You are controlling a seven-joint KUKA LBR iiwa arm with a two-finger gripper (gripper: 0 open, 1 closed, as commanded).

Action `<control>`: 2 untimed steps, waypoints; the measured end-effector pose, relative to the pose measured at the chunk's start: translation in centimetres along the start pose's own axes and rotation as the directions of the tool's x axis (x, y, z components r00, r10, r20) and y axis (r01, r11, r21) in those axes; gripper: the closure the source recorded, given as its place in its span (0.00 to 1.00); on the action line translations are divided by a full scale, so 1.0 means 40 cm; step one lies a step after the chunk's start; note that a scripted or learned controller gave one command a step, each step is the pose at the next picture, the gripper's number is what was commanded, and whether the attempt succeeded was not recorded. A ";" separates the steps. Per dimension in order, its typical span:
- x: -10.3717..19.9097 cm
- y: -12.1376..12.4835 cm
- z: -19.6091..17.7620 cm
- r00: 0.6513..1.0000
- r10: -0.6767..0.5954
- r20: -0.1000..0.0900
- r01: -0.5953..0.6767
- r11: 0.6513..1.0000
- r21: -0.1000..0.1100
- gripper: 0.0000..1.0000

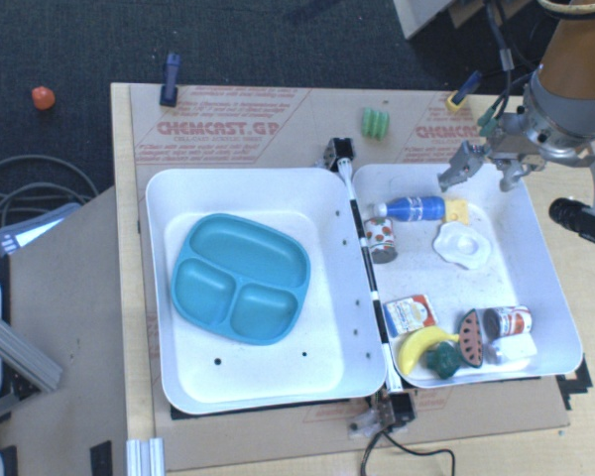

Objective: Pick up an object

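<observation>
My gripper (484,174) hangs over the far edge of the right bin (550,266), open, with nothing between its fingers. Just below and left of it lies a blue bottle (414,208) beside a small yellow piece (458,211). A white fried-egg toy (463,247) rests near the bin's middle, and a spotted can (380,238) lies against the left wall. Along the near side sit a small carton (410,314), a banana (420,345), a dark green piece (442,361), a watermelon slice (470,337) and a red-labelled can (507,321).
The left bin (169,206) holds a blue compartment plate (240,277). On the bench behind the bins lie a green object (376,122) and a blue clip (170,77). An orange ball (43,96) and cables (30,181) lie on the floor at left.
</observation>
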State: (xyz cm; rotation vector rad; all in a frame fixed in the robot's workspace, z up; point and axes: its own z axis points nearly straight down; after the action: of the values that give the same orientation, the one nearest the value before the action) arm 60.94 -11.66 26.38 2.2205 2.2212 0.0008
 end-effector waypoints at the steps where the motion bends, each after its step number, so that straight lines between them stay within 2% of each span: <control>1: 0.016 0.096 0.308 1.000 0.000 -0.001 0.000 1.000 0.005 0.00; 2: 0.057 0.090 0.449 1.000 0.000 -0.001 0.000 1.000 0.005 0.00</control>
State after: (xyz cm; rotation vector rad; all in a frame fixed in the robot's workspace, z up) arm 64.57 -9.38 8.41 2.2235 2.2241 -0.0031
